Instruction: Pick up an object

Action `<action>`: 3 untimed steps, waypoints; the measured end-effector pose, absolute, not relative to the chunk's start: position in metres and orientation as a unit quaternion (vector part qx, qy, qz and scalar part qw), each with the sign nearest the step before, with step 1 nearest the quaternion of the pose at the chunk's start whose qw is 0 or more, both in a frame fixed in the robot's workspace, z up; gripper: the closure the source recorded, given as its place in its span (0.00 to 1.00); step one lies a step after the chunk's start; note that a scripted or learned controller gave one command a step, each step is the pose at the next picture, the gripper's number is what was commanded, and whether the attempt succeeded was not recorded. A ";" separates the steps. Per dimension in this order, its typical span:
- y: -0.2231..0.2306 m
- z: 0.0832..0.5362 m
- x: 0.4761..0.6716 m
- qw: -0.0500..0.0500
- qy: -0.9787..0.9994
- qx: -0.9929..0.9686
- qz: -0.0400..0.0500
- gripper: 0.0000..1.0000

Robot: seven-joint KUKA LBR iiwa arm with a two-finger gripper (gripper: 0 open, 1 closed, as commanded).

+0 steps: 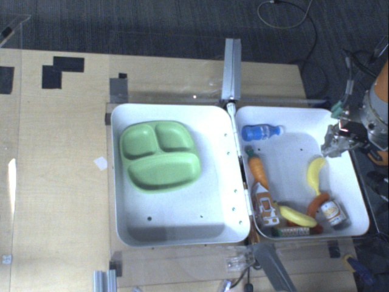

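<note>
The right bin (292, 117) holds a blue bottle (261, 132) at its back left, a carrot (258, 170) along its left wall and a small carton (265, 204) below that. One yellow banana (313, 173) lies near the right wall, another banana (297, 216) at the front. A red sausage (318, 202) and a small can (332, 213) sit in the front right corner. My gripper (336, 145) hangs over the right bin's right edge, just above and right of the upper banana, with nothing seen in it.
The left bin (176, 224) holds a green divided plate (160, 154) toward its back left. A metal post (231, 69) stands behind the divider between the bins. Cables lie on the dark floor at the back right.
</note>
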State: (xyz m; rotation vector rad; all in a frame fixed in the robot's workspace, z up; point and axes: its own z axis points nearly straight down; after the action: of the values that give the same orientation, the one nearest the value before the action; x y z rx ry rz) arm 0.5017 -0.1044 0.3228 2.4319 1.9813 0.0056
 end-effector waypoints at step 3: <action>-0.154 0.234 0.511 0.000 0.412 0.911 0.000 1.00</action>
State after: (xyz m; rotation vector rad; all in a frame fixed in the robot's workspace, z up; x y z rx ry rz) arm 0.5111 -0.1540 0.2344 2.8618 1.2954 0.0007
